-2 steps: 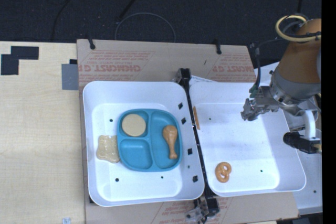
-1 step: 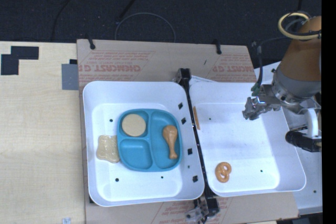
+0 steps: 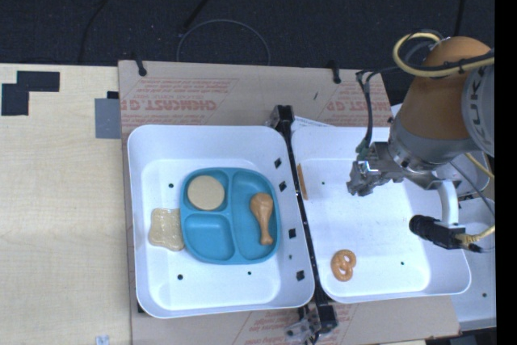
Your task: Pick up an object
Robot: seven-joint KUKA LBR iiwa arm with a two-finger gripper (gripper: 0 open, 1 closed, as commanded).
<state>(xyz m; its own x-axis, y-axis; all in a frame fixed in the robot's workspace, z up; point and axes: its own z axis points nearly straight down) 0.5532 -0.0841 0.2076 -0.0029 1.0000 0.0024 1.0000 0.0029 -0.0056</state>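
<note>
Overhead, the only readable writing is red lettering printed on the cardboard sheet (image 3: 218,97) under the bins; it appears upside down and mirrored from this angle, too garbled to read with confidence. The arm (image 3: 440,105) enters from the right, its orange band above the wrist, and its jaws (image 3: 361,178) hang over the upper middle of the right bin (image 3: 404,275); whether they are spread or pressed together cannot be told here.

A pretzel (image 3: 343,264) lies near the right bin's front-left corner, well apart from the jaws, with bare white floor between them. A thin brown stick (image 3: 301,180) sits just beside that bin's left wall.

In the left bin (image 3: 161,149), a blue divided tray (image 3: 228,216) carries a round cracker (image 3: 205,192) in its upper-left compartment and a drumstick (image 3: 262,216) in its right one. A pale biscuit (image 3: 166,229) touches the tray's left edge. The tabletop (image 3: 56,214) spreads pale to the left.
</note>
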